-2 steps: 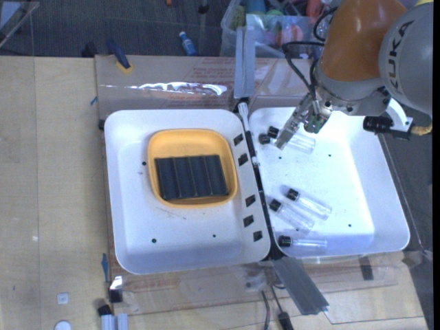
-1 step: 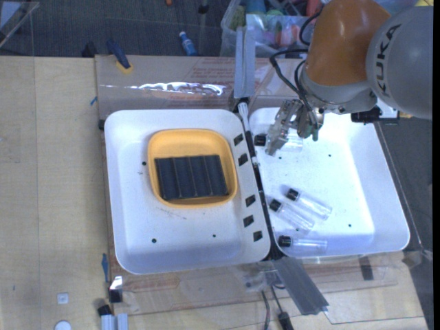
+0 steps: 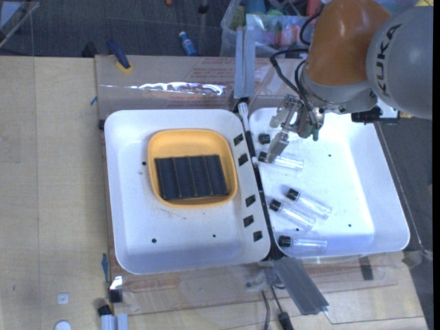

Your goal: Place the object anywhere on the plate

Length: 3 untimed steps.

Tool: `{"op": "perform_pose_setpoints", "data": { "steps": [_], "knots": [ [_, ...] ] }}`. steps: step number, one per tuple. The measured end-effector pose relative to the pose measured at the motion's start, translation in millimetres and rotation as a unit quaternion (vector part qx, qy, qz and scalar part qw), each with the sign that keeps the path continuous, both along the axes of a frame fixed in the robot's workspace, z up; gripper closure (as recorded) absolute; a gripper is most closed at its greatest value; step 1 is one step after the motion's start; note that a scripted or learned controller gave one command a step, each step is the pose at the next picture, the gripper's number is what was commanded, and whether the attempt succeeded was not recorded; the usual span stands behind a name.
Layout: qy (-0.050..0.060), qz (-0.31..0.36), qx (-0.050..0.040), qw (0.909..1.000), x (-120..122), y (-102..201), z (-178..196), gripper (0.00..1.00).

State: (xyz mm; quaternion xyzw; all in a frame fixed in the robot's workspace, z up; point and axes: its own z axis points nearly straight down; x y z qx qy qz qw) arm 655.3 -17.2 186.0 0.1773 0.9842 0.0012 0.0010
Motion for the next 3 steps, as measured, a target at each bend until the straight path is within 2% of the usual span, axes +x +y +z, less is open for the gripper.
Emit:
{"op": "perform_pose_setpoints", "data": {
  "steps": [1,2,3],
  "knots": [
    [-0.003,0.062,-0.0008,0.9981,1.6,-43.9,7.8,0.0],
    [-0.004,0.142,-0.0018,0.9899,-4.8,-108.0,19.9,0.0],
    [-0.004,0.26,-0.0024,0.9655,-2.8,-175.6,-2.3,0.0]
  ]
}}
